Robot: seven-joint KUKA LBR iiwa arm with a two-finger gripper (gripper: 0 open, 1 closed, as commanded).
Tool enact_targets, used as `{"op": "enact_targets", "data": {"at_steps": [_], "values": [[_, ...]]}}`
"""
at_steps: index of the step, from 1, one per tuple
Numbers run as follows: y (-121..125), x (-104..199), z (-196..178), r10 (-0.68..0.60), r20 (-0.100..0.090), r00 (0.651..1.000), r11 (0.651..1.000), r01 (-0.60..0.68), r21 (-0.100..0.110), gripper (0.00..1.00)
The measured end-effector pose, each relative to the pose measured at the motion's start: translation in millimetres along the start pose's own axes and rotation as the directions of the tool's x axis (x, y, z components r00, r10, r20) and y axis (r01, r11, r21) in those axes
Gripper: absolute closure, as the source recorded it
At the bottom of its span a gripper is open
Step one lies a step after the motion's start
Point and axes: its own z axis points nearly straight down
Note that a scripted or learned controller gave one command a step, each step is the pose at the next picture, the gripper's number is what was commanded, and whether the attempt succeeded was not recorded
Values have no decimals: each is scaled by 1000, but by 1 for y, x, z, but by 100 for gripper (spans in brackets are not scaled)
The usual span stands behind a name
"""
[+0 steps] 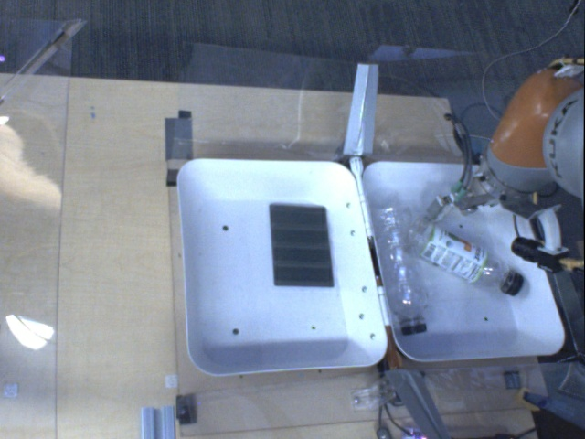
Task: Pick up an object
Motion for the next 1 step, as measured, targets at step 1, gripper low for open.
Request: {"op": "enact_targets", "data": {"at_steps": [1], "values": [[-53,79,-2,-17,-2,1000,1000,17,-4,0]]}}
